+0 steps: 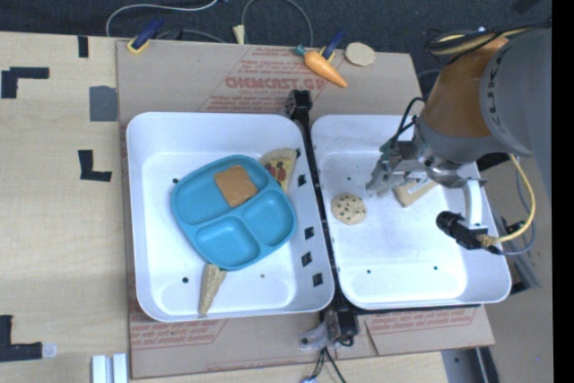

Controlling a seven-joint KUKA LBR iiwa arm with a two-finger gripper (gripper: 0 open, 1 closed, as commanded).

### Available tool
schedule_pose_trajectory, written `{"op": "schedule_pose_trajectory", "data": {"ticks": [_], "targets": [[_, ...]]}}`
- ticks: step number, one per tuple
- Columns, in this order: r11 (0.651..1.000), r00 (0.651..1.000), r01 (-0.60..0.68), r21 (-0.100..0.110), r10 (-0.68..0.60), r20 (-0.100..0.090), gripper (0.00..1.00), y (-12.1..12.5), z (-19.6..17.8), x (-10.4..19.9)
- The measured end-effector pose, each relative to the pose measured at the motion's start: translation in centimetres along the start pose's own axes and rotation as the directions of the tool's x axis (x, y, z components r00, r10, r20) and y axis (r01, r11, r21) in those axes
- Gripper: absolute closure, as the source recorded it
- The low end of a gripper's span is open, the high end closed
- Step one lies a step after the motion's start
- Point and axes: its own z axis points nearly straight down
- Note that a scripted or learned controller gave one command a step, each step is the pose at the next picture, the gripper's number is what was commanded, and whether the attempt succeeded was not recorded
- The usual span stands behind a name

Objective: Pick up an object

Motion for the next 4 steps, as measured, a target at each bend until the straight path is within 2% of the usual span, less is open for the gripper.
{"op": "schedule_pose_trajectory", "data": {"ticks": [2,3,4], "targets": [[1.0,1.0,-0.005,0.002,0.005,0.003,1.0,0.0,-1.7,-0.5],[1.0,1.0,-0.015,-0.006,0.015,0.01,1.0,-1.2,-8.3,-9.4],[1.0,1.0,-0.003,0.0,0.003,0.004,1.0,3.0,-3.8,-4.7]]}}
